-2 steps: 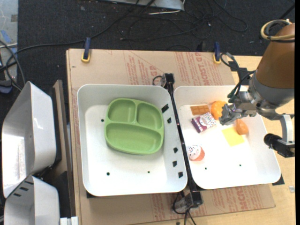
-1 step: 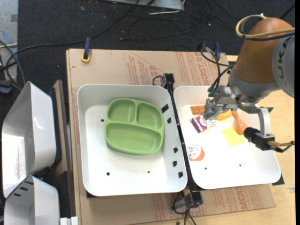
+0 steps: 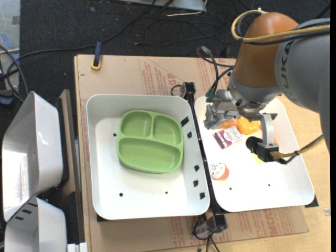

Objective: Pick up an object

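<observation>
Camera view from above: the arm (image 3: 283, 46) reaches in from the right and hangs low over the right bin (image 3: 273, 188), at its upper left part near the wall it shares with the left bin (image 3: 142, 193). The gripper (image 3: 212, 118) is down among the small things there, and from this angle it cannot be told whether it is open or clenched, or whether it grasps anything. An orange object (image 3: 245, 125) lies just beside it on its right. A purple-and-white packet (image 3: 227, 137) lies just below the gripper, close to the orange object. A round orange-and-white piece (image 3: 219, 170) lies lower in the same bin, apart from the gripper. A green divided plate (image 3: 151, 140) lies in the left bin. Both bins rest on the tabletop (image 3: 131, 67).
</observation>
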